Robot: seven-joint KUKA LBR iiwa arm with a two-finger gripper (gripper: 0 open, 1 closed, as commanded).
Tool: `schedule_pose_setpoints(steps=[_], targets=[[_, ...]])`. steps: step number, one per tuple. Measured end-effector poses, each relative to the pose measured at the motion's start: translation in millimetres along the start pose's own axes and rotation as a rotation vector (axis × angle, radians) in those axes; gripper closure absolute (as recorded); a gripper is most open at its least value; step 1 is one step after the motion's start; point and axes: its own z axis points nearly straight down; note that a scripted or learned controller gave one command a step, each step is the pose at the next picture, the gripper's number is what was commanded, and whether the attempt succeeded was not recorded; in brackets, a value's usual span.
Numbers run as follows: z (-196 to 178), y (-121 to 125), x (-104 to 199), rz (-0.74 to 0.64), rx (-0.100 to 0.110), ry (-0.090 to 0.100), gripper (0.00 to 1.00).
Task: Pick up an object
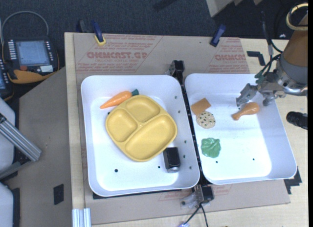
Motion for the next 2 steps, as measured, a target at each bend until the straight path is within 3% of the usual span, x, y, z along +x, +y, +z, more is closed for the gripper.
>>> schedule_pose_setpoints(steps=[1, 2], targets=[[-9, 3, 1, -0.004, -0.014, -0.003, 0.0], [32, 5, 1, -0.003, -0.011, -0.001, 0.0]])
